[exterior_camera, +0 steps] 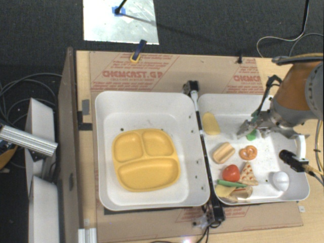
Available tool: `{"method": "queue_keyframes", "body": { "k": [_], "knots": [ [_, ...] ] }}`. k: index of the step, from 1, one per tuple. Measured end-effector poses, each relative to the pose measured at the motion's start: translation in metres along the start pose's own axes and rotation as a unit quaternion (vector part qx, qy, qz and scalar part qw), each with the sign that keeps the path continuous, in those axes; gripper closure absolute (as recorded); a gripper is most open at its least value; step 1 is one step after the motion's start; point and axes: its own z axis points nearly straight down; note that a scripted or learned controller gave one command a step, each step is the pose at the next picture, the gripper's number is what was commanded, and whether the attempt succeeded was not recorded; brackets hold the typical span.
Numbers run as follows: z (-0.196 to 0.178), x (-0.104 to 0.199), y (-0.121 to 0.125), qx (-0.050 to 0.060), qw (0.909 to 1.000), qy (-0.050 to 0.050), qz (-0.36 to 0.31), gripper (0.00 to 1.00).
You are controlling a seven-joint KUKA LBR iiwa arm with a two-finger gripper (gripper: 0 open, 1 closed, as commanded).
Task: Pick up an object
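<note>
Toy foods point(234, 173) fill the right bin point(304, 189); fingers point(251, 130) pinch a green piece point(250, 134).

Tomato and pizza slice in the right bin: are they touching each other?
Cannot tell. In the camera view the tomato sits directly left of the pizza slice; their edges meet in the image with no white bin floor between them, but the slanted angle cannot confirm real contact.

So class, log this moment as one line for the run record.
arm: reaching into right bin | gripper: over green object, far side | grasp: unconfirmed | left bin: yellow divided tray
</note>
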Motion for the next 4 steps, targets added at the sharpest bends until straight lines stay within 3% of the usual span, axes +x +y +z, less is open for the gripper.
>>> {"method": "queue_keyframes", "body": {
  "k": [1,2,3,4],
  "knots": [
    [0.012,-0.008,0.083,-0.001,1.0000,0.001,-0.003,0.00],
    [0.006,0.026,0.032,0.005,1.0000,0.003,0.000,0.00],
    [0.010,-0.005,-0.005,0.000,1.0000,0.001,0.001,0.00],
    [0.012,-0.035,0.046,0.000,1.0000,0.000,-0.001,0.00]
  ]
}}
